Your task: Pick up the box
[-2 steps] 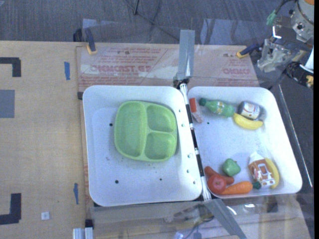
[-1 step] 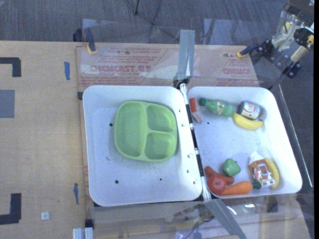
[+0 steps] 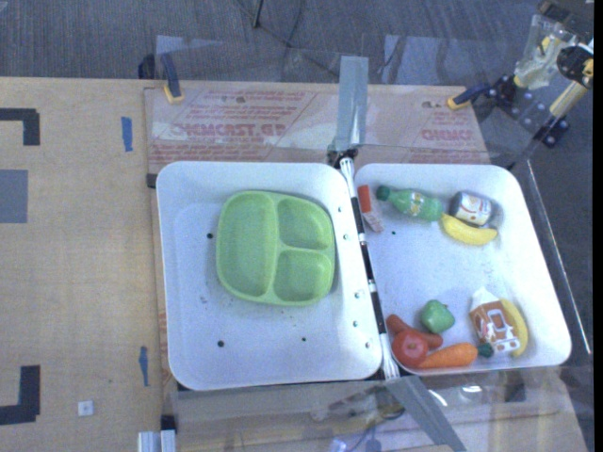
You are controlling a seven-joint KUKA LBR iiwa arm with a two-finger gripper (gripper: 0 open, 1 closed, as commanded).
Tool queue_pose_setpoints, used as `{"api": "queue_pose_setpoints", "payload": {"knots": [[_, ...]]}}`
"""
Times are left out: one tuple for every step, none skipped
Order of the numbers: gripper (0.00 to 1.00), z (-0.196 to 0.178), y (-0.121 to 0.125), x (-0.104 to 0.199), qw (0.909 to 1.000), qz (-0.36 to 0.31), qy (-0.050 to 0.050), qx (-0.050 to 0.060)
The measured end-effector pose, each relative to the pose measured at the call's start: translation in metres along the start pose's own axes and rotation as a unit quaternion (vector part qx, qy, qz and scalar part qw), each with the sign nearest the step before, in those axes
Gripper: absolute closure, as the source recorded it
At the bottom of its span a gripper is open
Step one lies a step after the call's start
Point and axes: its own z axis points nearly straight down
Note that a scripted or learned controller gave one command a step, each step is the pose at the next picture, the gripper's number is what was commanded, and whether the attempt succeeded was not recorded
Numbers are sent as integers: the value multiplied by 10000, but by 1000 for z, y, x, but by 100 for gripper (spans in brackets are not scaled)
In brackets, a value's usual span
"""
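Bench [image 3: 75,252]: tan top w/ black corner marks and bits of blue tape. A brown sheet [image 3: 245,125] lies under the back of both bins. Its red print reads approx. "CHEMCAST GP" on the left. The same red print repeats at right but is too blurred to read.

Left bin [image 3: 184,347]: white, holds a lime-green divided plate [image 3: 276,247] w/ three compartments, sitting toward the back-center.

Right bin [image 3: 537,252]: white, toy food in two groups.
- Back: green bottle [image 3: 412,202] lying on its side, silver can [image 3: 474,208], and a banana [image 3: 469,233] touching the can's front.
- Front: orange-and-white carton [image 3: 490,323] w/ a printed face (not legible) and a second banana [image 3: 517,328] against its right side. Carrot [image 3: 452,356], red tomato [image 3: 411,347] and green pepper [image 3: 436,315] sit close together.

Box [image 3: 368,210]: slim, small, orange-red w/ a paler lower end. It lies flat at the right bin's back-left, along the wall by the divider, just left of the bottle. Any label is too small to read.

Gripper [image 3: 563,40]: top right corner, beyond the bins and well apart from the box. Can't tell if it's released or clenched.
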Motion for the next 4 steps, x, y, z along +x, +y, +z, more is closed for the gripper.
{"api": "queue_pose_setpoints", "payload": {"knots": [[100, 9, -44, 79, 9999, 100, 7, 40], [100, 59, -61, 112, 9998, -200, 12, 40], [100, 9, -43, 55, 9707, 2402, 6, 23], [0, 9, -44, 56, 9708, 2398, 5, 25]]}}
